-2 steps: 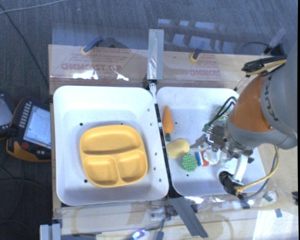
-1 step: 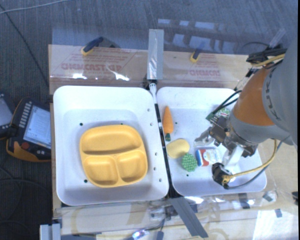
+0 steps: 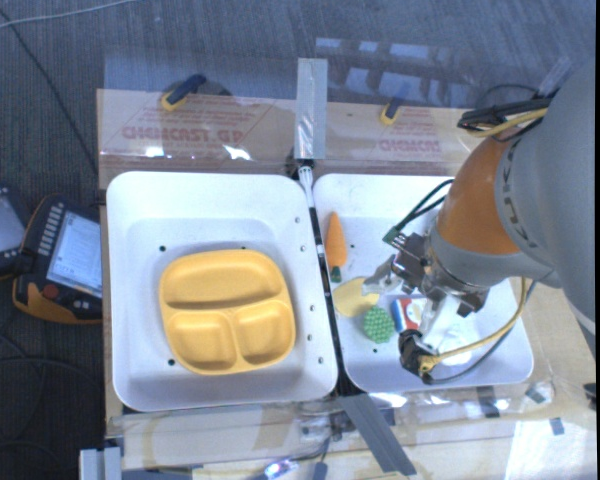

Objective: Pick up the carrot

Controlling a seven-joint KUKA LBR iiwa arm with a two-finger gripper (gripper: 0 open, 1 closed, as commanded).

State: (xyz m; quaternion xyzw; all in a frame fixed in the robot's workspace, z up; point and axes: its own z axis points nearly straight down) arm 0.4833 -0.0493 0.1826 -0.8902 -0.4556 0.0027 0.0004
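The orange carrot (image 3: pixel 334 240) lies lengthwise in the right bin (image 3: pixel 355 200), close against that bin's left wall. My gripper (image 3: pixel 421 301) hangs low over the middle of the same bin, to the right of the carrot and a little nearer the front, apart from it. The grey arm and its orange band cover much of the bin's right half, so the gripper's tip is mostly hidden.
A green knobbly item (image 3: pixel 378 323), a pale yellow piece (image 3: pixel 351 296) and a red, white and blue item (image 3: pixel 409 314) lie just below the carrot, beside the gripper. The left bin (image 3: pixel 130 208) holds a yellow divided tray (image 3: pixel 226 308). Cables loop around the wrist.
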